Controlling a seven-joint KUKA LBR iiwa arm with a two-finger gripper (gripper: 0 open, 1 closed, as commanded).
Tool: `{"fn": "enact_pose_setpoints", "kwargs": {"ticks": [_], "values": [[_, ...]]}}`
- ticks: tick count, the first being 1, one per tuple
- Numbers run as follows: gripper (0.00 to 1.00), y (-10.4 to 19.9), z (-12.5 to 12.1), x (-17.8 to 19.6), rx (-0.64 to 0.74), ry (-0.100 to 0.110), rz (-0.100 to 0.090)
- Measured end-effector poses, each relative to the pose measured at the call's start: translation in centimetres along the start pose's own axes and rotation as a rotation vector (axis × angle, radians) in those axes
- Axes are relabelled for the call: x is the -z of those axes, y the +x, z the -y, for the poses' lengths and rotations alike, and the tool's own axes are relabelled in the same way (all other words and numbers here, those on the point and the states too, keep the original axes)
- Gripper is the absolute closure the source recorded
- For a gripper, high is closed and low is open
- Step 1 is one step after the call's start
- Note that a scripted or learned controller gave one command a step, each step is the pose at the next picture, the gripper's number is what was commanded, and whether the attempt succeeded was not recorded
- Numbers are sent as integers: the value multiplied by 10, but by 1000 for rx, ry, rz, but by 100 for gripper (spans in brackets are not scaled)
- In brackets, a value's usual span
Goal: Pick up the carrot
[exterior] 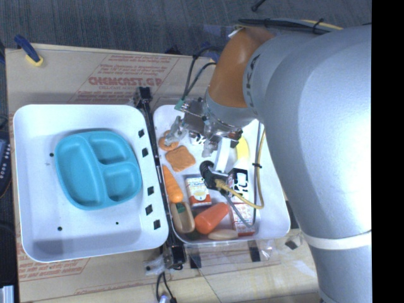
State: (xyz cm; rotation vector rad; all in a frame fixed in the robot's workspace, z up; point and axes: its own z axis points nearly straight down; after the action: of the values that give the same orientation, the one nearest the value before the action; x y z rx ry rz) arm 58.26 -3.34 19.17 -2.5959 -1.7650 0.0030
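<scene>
The carrot (pixel 172 183) is a long orange piece lying along the left wall of the right bin (pixel 273 194), pointing toward the near end. My gripper (pixel 182 134) hangs over the far part of that bin, above a small orange round piece (pixel 166 143) and a tan toast-like slice (pixel 180 159). It stands apart from the carrot, which lies nearer the camera and shows nothing gripping it. The grey arm covers much of the bin's right side.
The right bin also holds a small printed box (pixel 199 192), a red-orange sausage-shaped piece (pixel 211 217), a brown piece (pixel 183 218), a pale flat piece (pixel 221 234) and a yellow piece (pixel 243 148). A blue divided plate (pixel 98 168) lies in the left bin (pixel 38 232).
</scene>
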Motion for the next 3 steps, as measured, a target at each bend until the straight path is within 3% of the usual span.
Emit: {"fn": "enact_pose_setpoints", "kwargs": {"ticks": [1, 2, 3], "values": [[0, -37, 10, -2, -291, 5, 2], [0, 5, 90, -2, -306, 7, 0], [0, 18, 32, -1, -367, 1, 0]]}}
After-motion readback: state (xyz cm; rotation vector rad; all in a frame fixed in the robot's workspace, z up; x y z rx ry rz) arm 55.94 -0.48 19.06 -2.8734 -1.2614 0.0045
